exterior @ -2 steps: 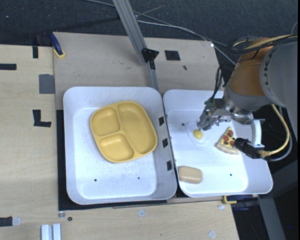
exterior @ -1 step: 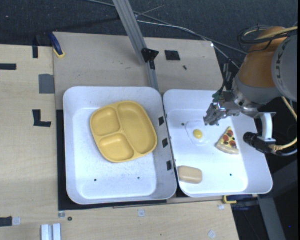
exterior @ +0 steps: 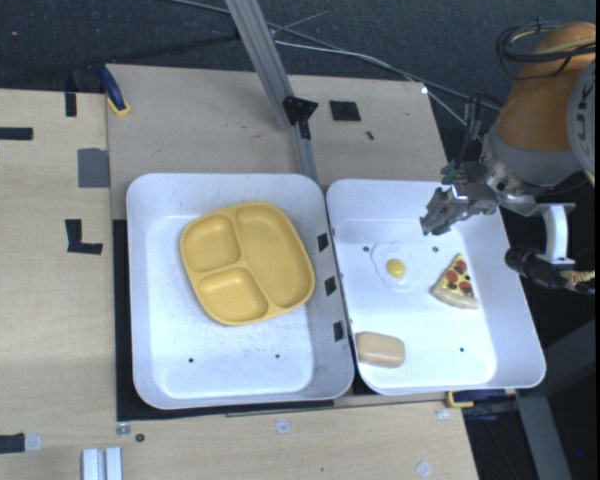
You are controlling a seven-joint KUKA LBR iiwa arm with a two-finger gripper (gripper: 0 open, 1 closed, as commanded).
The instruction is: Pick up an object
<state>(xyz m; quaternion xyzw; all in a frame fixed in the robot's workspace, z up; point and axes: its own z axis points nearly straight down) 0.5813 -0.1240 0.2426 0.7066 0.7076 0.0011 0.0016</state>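
Grey pincer (exterior: 438, 218), grip state unclear, hangs above egg (exterior: 395, 267), pizza slice (exterior: 456, 283) and bread (exterior: 380, 349).

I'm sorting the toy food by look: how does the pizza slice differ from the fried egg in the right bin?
The pizza slice is a triangular wedge, tan with red spots; the fried egg is rounded, white with a yellow yolk. The slice lies nearer the bin's right side, the egg near its middle. Both lie flat in the right bin, apart from each other.

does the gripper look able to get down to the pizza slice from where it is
Probably yes. The gripper hangs over the right bin, just up and left of the pizza slice. The slice lies flat with bare floor around it; the egg sits apart to its left, so nothing seems to block the way.
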